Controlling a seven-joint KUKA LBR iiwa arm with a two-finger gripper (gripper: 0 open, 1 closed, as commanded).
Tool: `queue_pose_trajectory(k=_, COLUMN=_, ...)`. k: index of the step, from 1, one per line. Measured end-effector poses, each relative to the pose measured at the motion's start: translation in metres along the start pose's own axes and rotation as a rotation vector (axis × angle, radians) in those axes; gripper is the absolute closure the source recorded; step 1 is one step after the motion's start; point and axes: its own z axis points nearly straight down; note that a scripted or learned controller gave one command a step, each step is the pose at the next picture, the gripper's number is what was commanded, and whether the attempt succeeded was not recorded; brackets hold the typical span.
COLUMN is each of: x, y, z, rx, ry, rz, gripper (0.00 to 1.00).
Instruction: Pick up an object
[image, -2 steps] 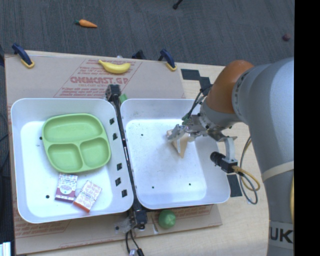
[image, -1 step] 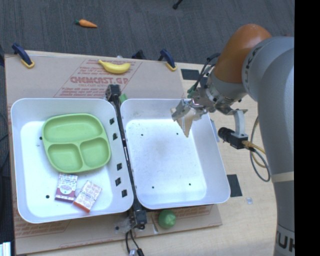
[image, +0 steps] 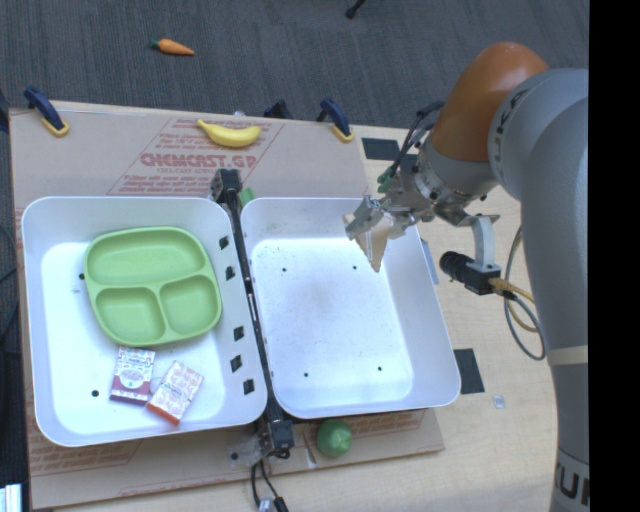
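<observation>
My gripper (image: 374, 243) hangs over the far right part of the right bin (image: 425, 300), fingers pointing down, with nothing visible between them. In the left bin (image: 40, 330) lies a green divided plate (image: 152, 282). Two small packets rest near that bin's front: a dark red one (image: 132, 375) and an orange-red one (image: 176, 391). The arm's orange band (image: 480, 90) and grey body fill the right side of the view.
A yellow banana (image: 230, 131) lies on the cardboard behind the bins. A green ball (image: 335, 437) sits on the bench just in front of the right bin. An orange carrot (image: 175, 46) lies on the floor at the back. Blue clamps (image: 45, 110) hold the cardboard.
</observation>
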Motion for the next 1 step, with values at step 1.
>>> queue_pose_trajectory(k=1, x=0.0005, y=0.0004, z=-0.0102, rx=0.001, ry=0.000, rz=-0.005, gripper=1.00)
